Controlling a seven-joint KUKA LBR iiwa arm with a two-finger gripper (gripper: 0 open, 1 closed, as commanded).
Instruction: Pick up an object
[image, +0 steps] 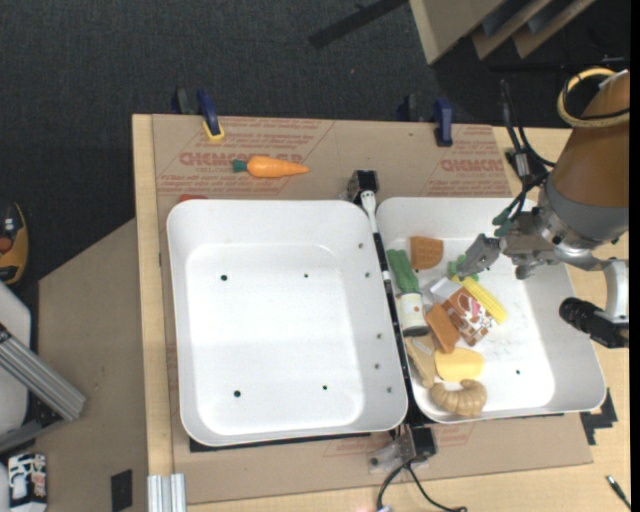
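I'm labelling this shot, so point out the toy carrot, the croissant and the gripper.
toy carrot (270, 168), camera view, middle of its orange body.
croissant (461, 398), camera view, centre of its crust.
gripper (476, 257), camera view, at its fingertips.

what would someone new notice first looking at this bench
Probably the heap of toy food crowded into the left part of the right bin, with the grey arm's end effector hovering over it. Next, the lone toy carrot lying on the cardboard behind the left bin.
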